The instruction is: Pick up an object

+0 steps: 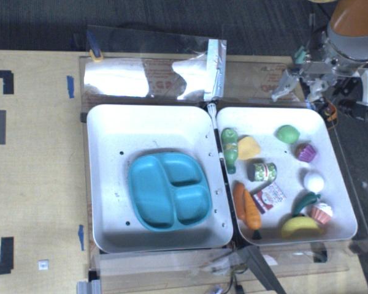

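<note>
The right bin [340, 164] holds several toy foods: a green ball [287, 133], a purple piece [306, 152], a white ball [313, 181], a small can [263, 171], a yellow piece [248, 147], a green vegetable [229, 149], a carrot [248, 206], a red-and-white packet [270, 196], a banana [300, 225] and a pink cupcake [322, 212]. My gripper [298, 90] hovers beyond the far rim of that bin, above the bench. It is open with nothing between its fingers, and the green ball is the nearest object to it.
The left bin [104, 133] carries a blue divided tray [170, 190]. A clear plastic sheet [153, 72] lies behind the left bin. A metal divider [216, 146] separates the two bins. The arm's orange band [354, 17] is at the top right.
</note>
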Action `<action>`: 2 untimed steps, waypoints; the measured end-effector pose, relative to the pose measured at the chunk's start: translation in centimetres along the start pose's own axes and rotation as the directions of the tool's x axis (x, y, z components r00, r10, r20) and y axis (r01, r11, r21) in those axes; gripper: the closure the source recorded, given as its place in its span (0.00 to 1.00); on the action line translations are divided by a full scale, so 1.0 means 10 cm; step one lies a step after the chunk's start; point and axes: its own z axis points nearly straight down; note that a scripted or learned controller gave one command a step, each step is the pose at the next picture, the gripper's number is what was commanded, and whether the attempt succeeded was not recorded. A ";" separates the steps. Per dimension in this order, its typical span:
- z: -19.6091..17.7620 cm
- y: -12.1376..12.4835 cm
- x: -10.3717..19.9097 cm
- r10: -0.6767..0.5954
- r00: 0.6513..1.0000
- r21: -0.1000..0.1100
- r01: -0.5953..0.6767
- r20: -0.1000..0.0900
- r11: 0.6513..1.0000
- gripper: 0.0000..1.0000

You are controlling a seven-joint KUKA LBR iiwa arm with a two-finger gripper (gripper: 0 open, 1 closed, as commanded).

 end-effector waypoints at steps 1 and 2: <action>1.34 0.00 0.08 -0.271 0.962 0.004 0.271 -0.002 0.962 0.00; 1.90 -0.72 -0.01 -0.469 0.883 -0.005 0.469 0.004 0.883 0.00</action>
